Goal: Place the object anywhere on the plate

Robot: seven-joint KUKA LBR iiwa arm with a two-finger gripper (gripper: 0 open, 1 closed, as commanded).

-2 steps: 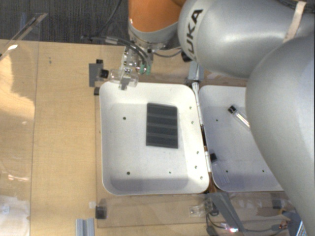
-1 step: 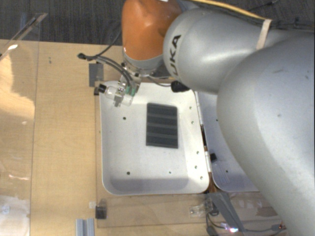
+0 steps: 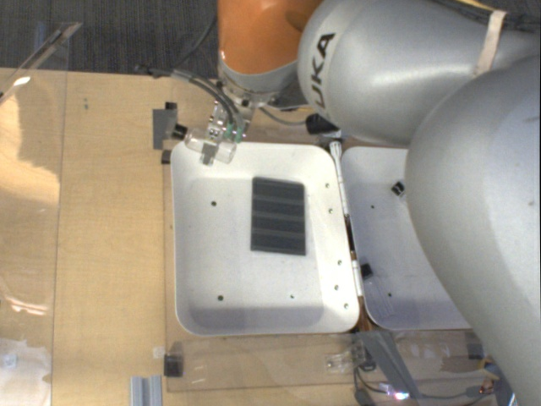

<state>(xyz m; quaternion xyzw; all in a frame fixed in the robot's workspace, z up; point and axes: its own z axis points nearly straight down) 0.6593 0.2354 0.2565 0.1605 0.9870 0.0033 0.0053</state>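
Fingers (image 3: 209,149) of the gripper (image 3: 216,142) were too blurred to judge their gap, at the left bin's (image 3: 194,311) far corner. A dark ribbed slab (image 3: 278,216) lay mid-bin, well apart. The arm (image 3: 397,66) hid much of the right bin (image 3: 380,252).

Fixed above the bench (image 3: 93,227), angled down over both white bins (image 3: 194,252); close enough that the arm (image 3: 423,74) crowds the right.

The arm (image 3: 406,66) hides much of the right bin (image 3: 385,252).
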